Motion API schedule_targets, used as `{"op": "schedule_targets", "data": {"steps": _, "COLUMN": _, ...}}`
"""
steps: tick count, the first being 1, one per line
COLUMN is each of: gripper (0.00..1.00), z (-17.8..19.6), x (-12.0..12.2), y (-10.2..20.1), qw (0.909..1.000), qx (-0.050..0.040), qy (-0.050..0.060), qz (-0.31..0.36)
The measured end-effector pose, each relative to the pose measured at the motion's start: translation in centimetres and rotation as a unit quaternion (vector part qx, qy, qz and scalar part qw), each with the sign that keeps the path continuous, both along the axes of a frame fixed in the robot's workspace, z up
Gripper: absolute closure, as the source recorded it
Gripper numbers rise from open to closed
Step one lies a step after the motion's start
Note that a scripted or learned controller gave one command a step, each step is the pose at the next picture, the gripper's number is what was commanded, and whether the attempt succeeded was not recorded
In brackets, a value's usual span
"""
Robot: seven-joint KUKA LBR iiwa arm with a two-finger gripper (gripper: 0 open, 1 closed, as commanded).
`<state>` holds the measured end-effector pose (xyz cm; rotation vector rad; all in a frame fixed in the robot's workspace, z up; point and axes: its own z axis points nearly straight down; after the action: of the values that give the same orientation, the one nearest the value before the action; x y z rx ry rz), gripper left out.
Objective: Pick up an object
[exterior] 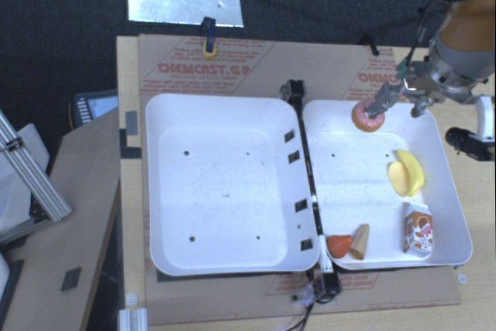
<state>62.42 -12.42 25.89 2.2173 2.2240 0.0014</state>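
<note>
The grey arm with its orange band [470,19] reached in from the right edge, wrist angled down and leftward. Its two-finger gripper [385,103] hung low, seemingly pressed against something, its tips too blurred to read.

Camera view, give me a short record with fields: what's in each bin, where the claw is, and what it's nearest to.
left bin: white, shallow
right bin: doughnut at the far rim, banana, small carton, ice cream cone, strawberry
claw: over the far edge of the right bin
nearest thing: doughnut, just under the claw; contact cannot be told
arm: reaches in from the right
</note>
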Motion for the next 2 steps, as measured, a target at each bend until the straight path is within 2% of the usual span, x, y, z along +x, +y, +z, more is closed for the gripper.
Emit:
{"op": "schedule_targets", "data": {"steps": 1, "gripper": 0.0, "z": -7.8, "x": 4.4, "y": 2.5, "qw": 1.0, "qx": 0.0005, "qy": 0.002, "qz": 0.002}}
{"op": "schedule_targets", "data": {"steps": 2, "gripper": 0.0, "z": -17.1, "x": 4.0, "y": -2.3, "qw": 1.0, "qx": 0.0001, "qy": 0.007, "qz": -0.002}}
